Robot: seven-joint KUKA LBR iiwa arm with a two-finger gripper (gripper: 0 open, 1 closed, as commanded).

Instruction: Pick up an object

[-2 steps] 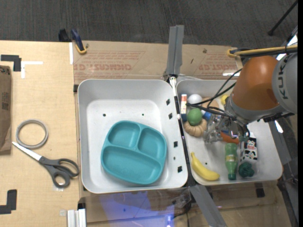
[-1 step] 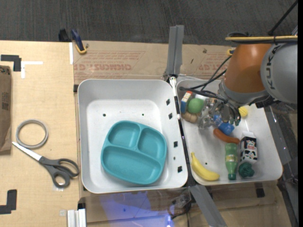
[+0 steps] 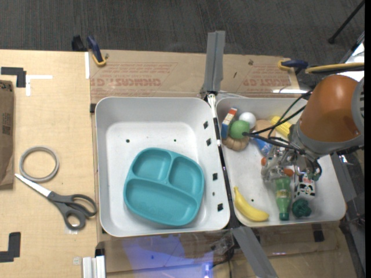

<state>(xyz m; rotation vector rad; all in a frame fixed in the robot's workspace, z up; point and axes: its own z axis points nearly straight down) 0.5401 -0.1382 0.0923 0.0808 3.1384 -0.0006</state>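
Arm: the grey arm with its orange band (image 3: 330,112) reaches in from the right and hangs low over the right bin.
Gripper: the gripper (image 3: 285,169) sits down among the clutter, and whether it is apart or together cannot be told from this angle.
Right bin: the right bin (image 3: 333,210) is crowded. A banana (image 3: 249,207) lies along the near-left wall, a green bottle (image 3: 282,197) stands just beside the gripper, and a green ball (image 3: 238,128) and a white ball (image 3: 247,119) sit near the far-left corner.
Room: open floor shows between the banana and the balls, along the bin's left side.
Left bin: the left bin (image 3: 116,120) holds a teal divided tray (image 3: 165,185), with bare floor towards its far wall.
Bench: scissors (image 3: 61,200) and a tape roll (image 3: 39,163) lie well apart from both bins.
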